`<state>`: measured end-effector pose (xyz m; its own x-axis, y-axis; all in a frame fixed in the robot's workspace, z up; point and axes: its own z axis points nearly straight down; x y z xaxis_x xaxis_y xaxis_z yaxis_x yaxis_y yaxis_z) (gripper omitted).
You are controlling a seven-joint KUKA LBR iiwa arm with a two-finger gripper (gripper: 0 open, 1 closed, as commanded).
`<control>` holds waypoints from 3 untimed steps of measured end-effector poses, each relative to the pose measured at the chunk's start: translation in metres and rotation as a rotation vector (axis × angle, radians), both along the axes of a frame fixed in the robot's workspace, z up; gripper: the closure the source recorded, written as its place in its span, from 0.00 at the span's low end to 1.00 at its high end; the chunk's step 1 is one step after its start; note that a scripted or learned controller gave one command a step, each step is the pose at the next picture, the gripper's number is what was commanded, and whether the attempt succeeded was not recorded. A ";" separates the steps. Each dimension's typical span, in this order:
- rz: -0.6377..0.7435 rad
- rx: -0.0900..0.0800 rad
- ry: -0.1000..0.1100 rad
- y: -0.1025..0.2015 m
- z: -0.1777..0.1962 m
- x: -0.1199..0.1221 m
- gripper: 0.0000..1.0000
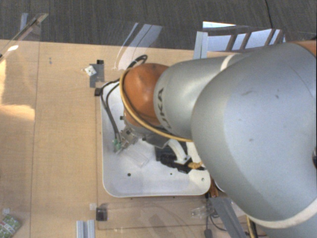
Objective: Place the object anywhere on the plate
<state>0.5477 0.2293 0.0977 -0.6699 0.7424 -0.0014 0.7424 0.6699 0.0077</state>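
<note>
The arm [237,123] hangs low over the white bin [148,182]; its hand seems hidden, grip impossible to tell

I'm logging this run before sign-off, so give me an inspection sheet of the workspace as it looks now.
Surface: wooden bench bearing a white bin, its floor partly in view.
Job's things: plate and object cannot be made out; the arm covers much of the bin.
Clutter: small dark specks on the bin floor.
Pincer: pincer low over the bin's left part; too hidden to judge.
Cables: yellow cable looping the orange band; black cable alongside.
Surroundings: dark carpet beyond the bench, black bracket near the bin corner.
</note>
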 end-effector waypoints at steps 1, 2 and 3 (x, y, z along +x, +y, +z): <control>0.387 -0.003 -0.018 -0.073 -0.005 -0.049 1.00; 0.817 -0.006 -0.006 -0.045 0.094 -0.058 1.00; 0.418 -0.003 -0.002 0.007 0.094 -0.035 1.00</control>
<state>0.5128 0.2363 0.1920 -0.9136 0.4065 -0.0047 0.4065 0.9136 0.0061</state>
